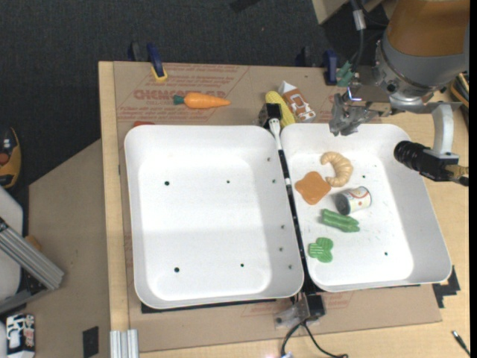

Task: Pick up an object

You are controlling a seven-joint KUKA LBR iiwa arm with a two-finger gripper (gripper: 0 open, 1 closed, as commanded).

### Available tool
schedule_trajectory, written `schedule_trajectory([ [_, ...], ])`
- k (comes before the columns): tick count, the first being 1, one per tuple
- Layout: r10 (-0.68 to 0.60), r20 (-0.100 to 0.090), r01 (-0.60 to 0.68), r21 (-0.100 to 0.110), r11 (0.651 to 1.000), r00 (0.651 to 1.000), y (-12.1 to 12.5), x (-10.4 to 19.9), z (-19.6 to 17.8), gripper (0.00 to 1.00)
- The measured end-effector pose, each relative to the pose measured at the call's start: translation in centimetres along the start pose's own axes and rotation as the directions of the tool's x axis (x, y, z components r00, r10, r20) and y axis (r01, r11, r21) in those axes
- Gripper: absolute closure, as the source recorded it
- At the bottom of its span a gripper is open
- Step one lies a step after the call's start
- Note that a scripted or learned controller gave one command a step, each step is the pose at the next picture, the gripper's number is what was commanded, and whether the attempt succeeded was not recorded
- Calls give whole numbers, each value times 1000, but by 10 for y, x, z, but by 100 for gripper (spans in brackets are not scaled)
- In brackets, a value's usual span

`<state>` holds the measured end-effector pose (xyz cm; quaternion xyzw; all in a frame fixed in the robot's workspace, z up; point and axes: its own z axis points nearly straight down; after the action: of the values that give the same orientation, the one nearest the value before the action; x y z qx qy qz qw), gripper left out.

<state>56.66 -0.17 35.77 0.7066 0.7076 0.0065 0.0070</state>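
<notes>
**Pick not yet made: gripper above the far rim of the right bin**

- The gripper point(346, 122) hangs at the far edge of the right bin point(417, 263), beneath the grey arm point(417, 58) with its orange band. Nothing is seen between its fingers; whether the jaws stand apart or together cannot be told from this slant (dark metal against a cluttered background).
- Candidate objects all lie in the right bin, near its middle: a croissant point(337, 167), an orange slice-shaped piece point(312, 188) just beside it, a small can point(352, 200) lying on its side, a green pod-like vegetable point(340, 221), and a smaller green piece point(322, 250) nearer the front rim.
- The croissant sits nearest the gripper, yet apart from it.
- The left bin point(149, 200) shows bare white floor.
- On the bench point(119, 95) behind the bins: a toy carrot point(203, 101), plus a yellow item point(277, 103) and a small box point(299, 106) (not likely targets, being outside the bins).

Judgement: the task looks to be at its start. Choosing an object, descending, closing and lifting all remain.
</notes>
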Motion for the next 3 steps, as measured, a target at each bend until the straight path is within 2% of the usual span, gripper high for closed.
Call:
schedule_trajectory([
  [1,-4,-3,4,-3,1000,1000,0,49,-188,100],
  [2,19,4,-19,19,1000,1000,-26,-116,-179,100],
  [3,9,7,-9,12,1000,1000,25,-229,-177,100],
])
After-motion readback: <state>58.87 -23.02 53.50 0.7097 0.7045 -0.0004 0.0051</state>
